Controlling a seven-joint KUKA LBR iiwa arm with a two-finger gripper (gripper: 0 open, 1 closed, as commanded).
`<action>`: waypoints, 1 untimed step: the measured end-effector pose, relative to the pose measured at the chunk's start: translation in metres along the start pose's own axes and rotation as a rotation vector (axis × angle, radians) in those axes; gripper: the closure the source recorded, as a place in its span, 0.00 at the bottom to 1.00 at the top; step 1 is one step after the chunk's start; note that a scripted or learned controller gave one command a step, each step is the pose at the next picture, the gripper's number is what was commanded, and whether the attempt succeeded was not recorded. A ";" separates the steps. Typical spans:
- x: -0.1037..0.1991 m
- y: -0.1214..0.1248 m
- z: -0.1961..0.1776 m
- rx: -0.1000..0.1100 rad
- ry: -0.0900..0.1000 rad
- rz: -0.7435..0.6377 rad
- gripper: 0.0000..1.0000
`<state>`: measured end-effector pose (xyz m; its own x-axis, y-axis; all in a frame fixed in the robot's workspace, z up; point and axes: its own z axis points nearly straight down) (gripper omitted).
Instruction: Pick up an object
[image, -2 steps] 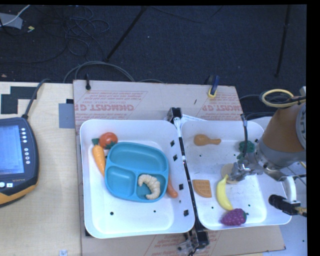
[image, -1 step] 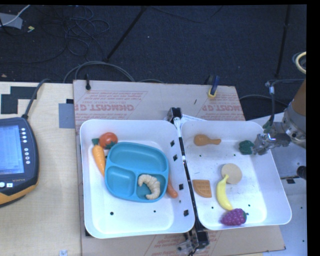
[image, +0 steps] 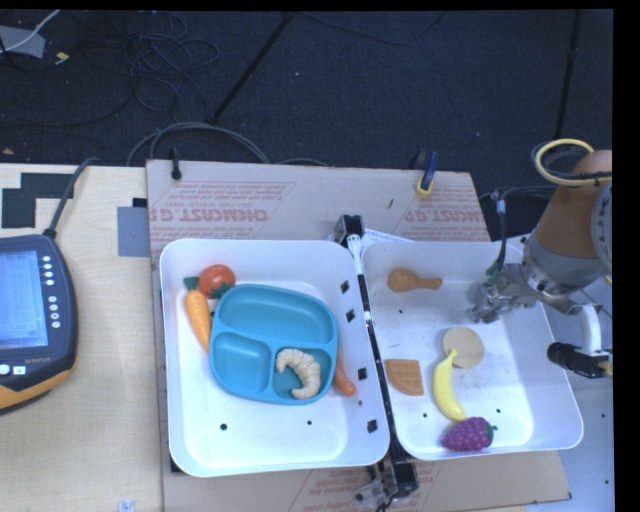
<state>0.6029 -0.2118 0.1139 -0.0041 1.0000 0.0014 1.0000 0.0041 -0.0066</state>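
The right bin (image: 560, 400) holds a tan drumstick (image: 412, 281) at the back, a beige round disc (image: 465, 346), a yellow banana (image: 446, 387), an orange cracker square (image: 405, 376) and purple grapes (image: 467, 434) at the front. My gripper (image: 492, 300) reaches in from the right and hangs low over the back right part of this bin, just up and right of the beige disc and right of the drumstick. Nothing shows between its tips.
The left bin (image: 250, 440) holds a blue divided plate (image: 270, 330) with a pale shrimp (image: 302, 370) in it, a carrot (image: 199, 317) and a tomato (image: 216, 278) at its left, and an orange piece (image: 344, 381) at its right. A tablet (image: 30, 310) lies far left.
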 end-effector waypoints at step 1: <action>0.019 -0.054 0.028 -0.004 0.000 0.003 1.00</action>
<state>0.5487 -0.1932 0.0866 -0.0011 1.0000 0.0012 1.0000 0.0011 -0.0029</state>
